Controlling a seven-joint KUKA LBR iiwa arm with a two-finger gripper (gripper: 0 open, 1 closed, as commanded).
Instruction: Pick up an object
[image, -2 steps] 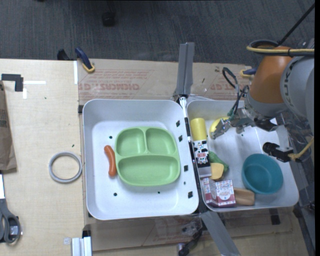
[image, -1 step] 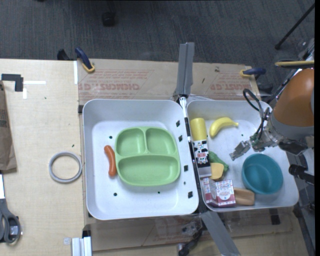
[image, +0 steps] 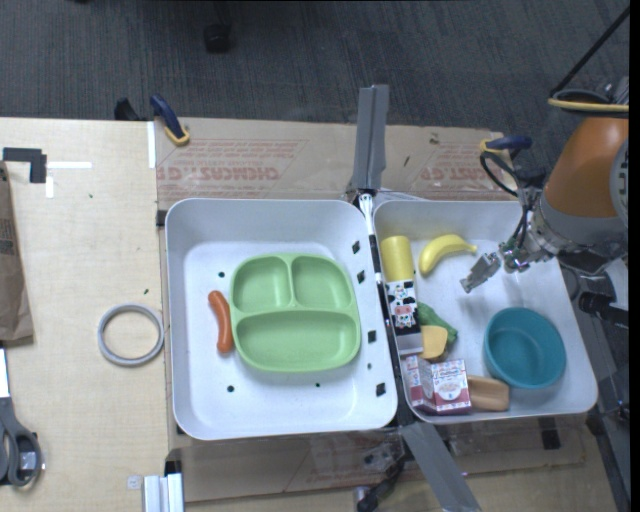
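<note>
The right bin (image: 468, 312) holds several objects. A yellow banana (image: 445, 250) lies at its back, beside a yellow bottle (image: 398, 275) with a cow label along the left wall. A blue bowl (image: 523, 347) sits at the front right. My gripper (image: 492, 268) hangs low over the bin's bare floor, just right of the banana's tip and above the bowl, touching neither. Nothing shows in its grasp. The arm's orange band (image: 590, 170) is up at the right.
A green leafy piece (image: 438, 325), a yellow wedge (image: 434, 343), a red-and-white carton (image: 440, 385) and a tan bread piece (image: 488, 394) crowd the right bin's front. The left bin (image: 190, 260) holds a green divided plate (image: 295, 312) and an orange sausage (image: 221, 321). A grey ring (image: 130, 333) lies on the bench.
</note>
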